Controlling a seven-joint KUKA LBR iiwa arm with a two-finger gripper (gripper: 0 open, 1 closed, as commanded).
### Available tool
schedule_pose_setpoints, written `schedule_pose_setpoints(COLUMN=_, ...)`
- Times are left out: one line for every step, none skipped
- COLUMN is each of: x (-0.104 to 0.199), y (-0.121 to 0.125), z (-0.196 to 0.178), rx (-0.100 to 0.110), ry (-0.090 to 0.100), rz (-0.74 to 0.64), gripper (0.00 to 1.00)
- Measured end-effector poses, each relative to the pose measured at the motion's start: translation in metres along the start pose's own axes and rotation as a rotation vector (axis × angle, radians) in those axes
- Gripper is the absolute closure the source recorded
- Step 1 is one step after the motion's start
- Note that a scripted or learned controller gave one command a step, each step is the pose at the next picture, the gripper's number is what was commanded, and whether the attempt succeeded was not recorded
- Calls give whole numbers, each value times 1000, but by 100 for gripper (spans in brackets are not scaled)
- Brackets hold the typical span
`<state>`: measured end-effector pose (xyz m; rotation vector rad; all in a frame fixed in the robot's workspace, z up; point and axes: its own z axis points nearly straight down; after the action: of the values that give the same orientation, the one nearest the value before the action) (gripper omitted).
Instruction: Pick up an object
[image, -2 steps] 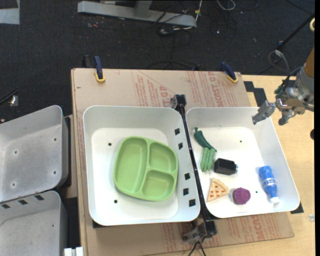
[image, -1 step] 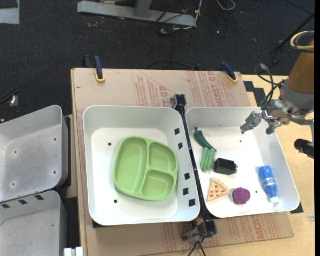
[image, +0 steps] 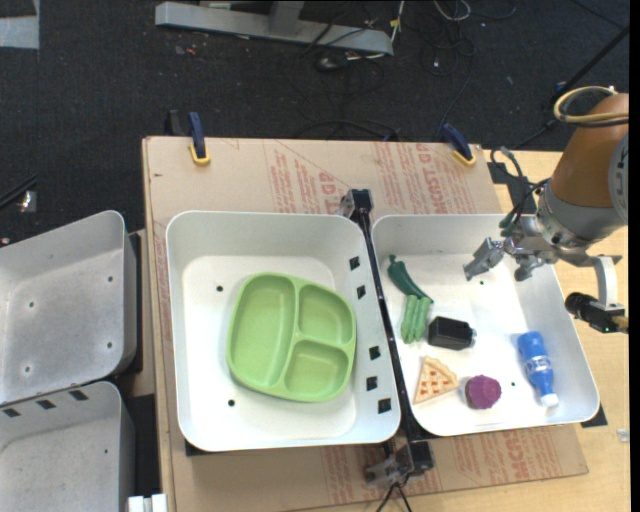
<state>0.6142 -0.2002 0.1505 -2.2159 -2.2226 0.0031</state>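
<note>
The right bin holds a green bean-like toy, a small black block, a pizza slice toy, a purple round toy and a blue bottle. My gripper hangs over the bin's far right part, above and to the right of the black block. Its two fingers stand spread apart with nothing between them. The arm's orange band shows at the right edge.
The left bin holds a green divided plate. Black clips run along the wall between the bins. Grey trays lie off the bench to the left. Yellow clamps hold the board's far edge.
</note>
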Motion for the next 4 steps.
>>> schedule_pose_setpoints(x=1, y=0, z=53, rx=0, ry=0, rz=2, gripper=0)
schedule_pose_setpoints(x=0, y=1, z=40, rx=-6, ry=-3, rz=1, gripper=100)
schedule_pose_setpoints(x=8, y=5, z=-7, rx=-10, ry=-3, rz=0, gripper=100)
schedule_pose_setpoints(x=12, y=1, z=-69, rx=-10, ry=-3, rz=0, gripper=100)
